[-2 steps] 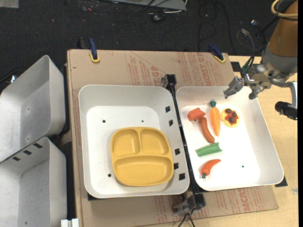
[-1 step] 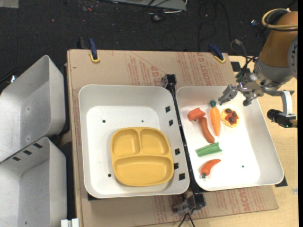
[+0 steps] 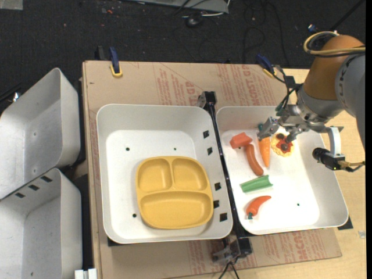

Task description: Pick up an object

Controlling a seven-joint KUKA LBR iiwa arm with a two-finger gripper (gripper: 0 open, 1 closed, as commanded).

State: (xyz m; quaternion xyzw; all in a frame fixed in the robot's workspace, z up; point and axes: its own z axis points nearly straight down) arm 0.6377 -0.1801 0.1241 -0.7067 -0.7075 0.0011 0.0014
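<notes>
Two bins — five toy foods

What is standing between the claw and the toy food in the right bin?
Nothing visible. The claw hangs directly over the yellow and red round toy and the orange plastic carrot, at the back of the right shallow white bin. The green plastic piece lies apart, nearer the front.

The grey arm reaches in from the right, its orange band sitting above the wrist. It angles down and leftward, ending in the two-finger gripper, which hangs low with its dark fingers pointing down.
</notes>
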